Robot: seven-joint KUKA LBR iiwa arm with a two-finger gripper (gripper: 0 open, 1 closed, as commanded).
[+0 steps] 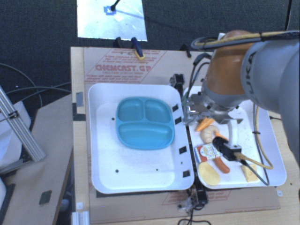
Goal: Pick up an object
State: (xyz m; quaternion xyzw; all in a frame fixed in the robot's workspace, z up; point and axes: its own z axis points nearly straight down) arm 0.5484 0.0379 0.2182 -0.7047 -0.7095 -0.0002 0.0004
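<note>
Over the right bin (pixel 274 153) our hand (pixel 206 114) sits low by the orange carrot (pixel 204 124), seemingly reaching; its opening we cannot tell. Next: close, then lift.

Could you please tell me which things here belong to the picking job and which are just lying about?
Job, likely: right bin, carrot, sausage, red packet, yellow disc, yellow wedge.
Lying about: left bin, blue plate, shiny sheet, blue clamp.
</note>
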